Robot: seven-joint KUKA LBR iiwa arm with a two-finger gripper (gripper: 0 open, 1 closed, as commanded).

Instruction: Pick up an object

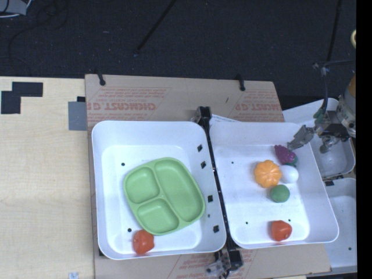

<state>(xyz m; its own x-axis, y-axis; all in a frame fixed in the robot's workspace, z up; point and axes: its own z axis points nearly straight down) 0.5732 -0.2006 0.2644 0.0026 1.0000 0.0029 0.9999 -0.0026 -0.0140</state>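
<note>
The tool hangs at the far right edge of the right bin, just above and beside a small purple piece; whether it is spread or closed I cannot tell, and nothing shows in its grasp. Just below the tool sit the likely targets, packed close: the purple piece, a white ball touching an orange pumpkin-like fruit, and a green ball just under them. A red piece lies further off, nearer the front wall. The crowding is the risk: a descent onto the purple piece could nudge the round ones, which probably roll, or could catch the bin wall close by.
</note>
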